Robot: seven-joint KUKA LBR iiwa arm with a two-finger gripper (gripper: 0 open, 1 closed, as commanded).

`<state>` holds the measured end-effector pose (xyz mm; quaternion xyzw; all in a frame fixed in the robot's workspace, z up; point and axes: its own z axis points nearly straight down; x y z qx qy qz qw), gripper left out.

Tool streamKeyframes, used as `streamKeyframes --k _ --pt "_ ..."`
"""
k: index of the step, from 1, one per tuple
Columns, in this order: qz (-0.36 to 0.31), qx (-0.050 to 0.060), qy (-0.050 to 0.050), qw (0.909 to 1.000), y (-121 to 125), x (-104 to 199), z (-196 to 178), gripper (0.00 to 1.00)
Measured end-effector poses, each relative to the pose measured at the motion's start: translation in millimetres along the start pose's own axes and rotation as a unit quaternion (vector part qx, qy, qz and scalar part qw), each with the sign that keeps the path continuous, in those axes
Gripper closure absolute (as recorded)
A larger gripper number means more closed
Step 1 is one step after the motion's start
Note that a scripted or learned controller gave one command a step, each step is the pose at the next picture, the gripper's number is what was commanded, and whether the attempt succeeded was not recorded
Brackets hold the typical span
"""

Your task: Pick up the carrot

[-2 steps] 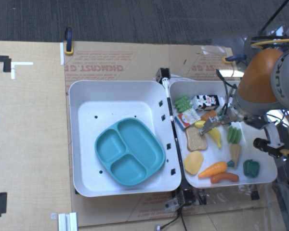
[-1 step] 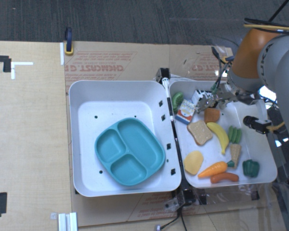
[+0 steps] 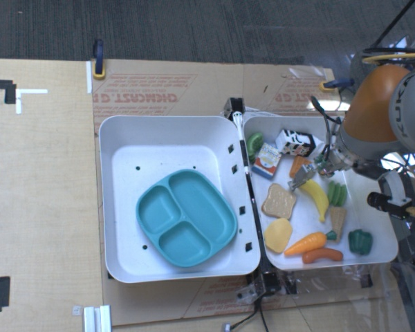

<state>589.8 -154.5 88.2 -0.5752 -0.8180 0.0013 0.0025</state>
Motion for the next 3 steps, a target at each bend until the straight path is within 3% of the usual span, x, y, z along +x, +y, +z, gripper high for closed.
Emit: streamKeyframes --k 1,2,3 --pt "0.073 -0.001 -0.002 0.9973 54.5 -11.5 -1.2 0.00" --pt "-0.023 0.000 0.000 0.9997 -4.3 27.5 0.2 0.00" --pt "0.076 -0.001 -0.002 0.9971 34.7 9.2 0.0 0.00"
